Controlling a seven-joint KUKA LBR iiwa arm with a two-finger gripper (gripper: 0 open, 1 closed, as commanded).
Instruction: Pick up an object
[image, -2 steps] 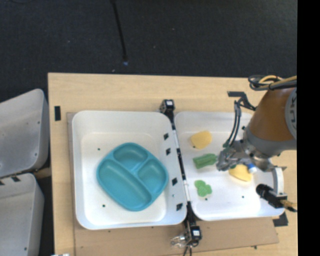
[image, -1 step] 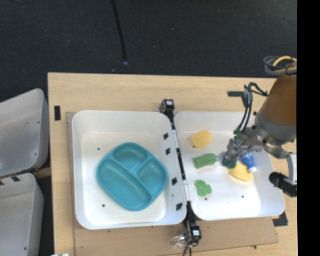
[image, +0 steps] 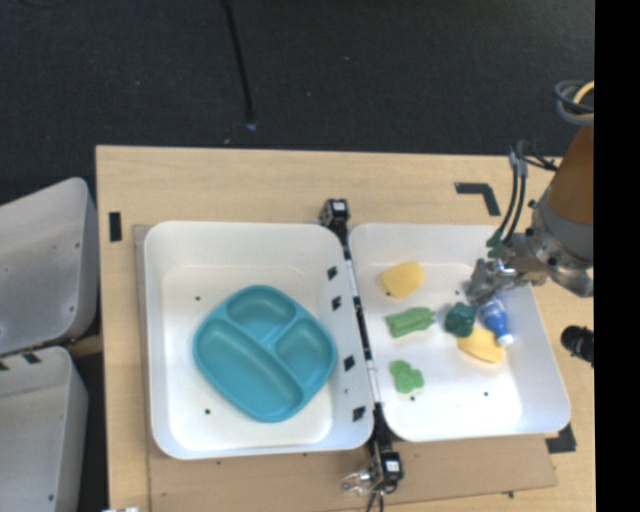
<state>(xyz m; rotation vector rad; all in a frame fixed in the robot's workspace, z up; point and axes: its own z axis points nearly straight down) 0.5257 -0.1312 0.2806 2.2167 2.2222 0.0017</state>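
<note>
Camera view first, working from the near edge back: closest to me in the right bin (image: 540, 395) sits a small green piece (image: 406, 376), then the yellow piece (image: 481, 347), the blue piece (image: 495, 322), the dark teal piece (image: 459, 320) and the flat green block (image: 410, 321), with another yellow piece (image: 402, 279) further back. The left bin (image: 160, 300) holds a teal divided tray (image: 263, 350). My gripper (image: 483, 287) hovers low over the cluster of teal, blue and yellow pieces, just above them. To do this well, I'd pick one target, probably the teal piece, centre over it and drop straight down so neighbours don't get nudged. As for the jaws, I can't tell whether they're spread or closed; I see nothing clearly between them.
</note>
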